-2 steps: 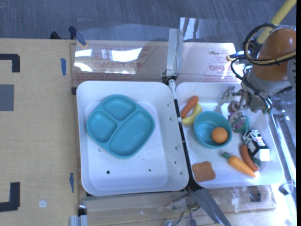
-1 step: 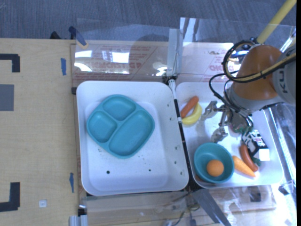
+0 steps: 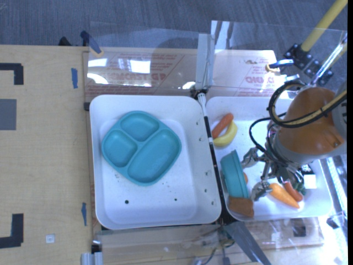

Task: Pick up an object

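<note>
A blue divided plate sits in the left bin. In the right bin, the gripper hangs with fingers spread, holding nothing, between a teal bowl on edge and an orange carrot lying flat.

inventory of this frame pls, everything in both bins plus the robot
bins: 2, white, side by side on the bench; left, right
divided plate: 1, blue, three compartments, lying flat in the middle of the left bin
carrots: 2, orange; one at the top of the right bin resting on the yellow ring, one at the bottom right under the gripper
yellow ring: 1, yellow, upper left of the right bin
teal dish: 1, teal, on edge along the right bin's left wall
brown block: 1, brown, bottom left of the right bin, below the teal dish
arm: 1, grey with orange band, over the right bin
gripper: 1, metal, low in the right bin
</note>
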### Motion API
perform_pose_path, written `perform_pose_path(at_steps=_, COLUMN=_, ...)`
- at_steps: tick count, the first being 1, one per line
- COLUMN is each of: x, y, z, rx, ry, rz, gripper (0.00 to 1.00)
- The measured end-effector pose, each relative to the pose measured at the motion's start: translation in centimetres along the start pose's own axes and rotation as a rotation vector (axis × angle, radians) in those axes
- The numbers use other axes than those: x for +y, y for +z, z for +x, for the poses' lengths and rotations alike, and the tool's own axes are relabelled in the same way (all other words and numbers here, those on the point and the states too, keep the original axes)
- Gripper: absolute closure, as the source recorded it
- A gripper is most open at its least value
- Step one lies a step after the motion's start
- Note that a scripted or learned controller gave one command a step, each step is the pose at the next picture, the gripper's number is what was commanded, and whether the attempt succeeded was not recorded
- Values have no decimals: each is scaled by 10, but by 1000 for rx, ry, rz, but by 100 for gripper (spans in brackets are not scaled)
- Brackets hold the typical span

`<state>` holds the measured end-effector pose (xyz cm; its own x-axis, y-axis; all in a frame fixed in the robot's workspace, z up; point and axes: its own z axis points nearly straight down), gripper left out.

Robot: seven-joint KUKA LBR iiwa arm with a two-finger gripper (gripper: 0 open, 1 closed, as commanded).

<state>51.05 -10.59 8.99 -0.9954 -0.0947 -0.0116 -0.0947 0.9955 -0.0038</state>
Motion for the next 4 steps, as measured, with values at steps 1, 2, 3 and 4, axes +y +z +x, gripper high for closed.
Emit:
perform_pose_path(at_steps=1, x=-5, y=-4, z=-90, rx=7, ry=25, rz=-4, gripper=0)
perform_pose_path(at_steps=2, x=-8, y=1, z=-138, rx=36, ry=-25, rz=-5, gripper=0)
perform_pose_path(at_steps=3, x=-16, y=2, z=-106, rx=2, ry=90, rz=-3, gripper=0)
perform_pose_path(at_steps=4, x=1, y=2, z=-102, rx=1, ry=278, rz=-1, gripper=0)
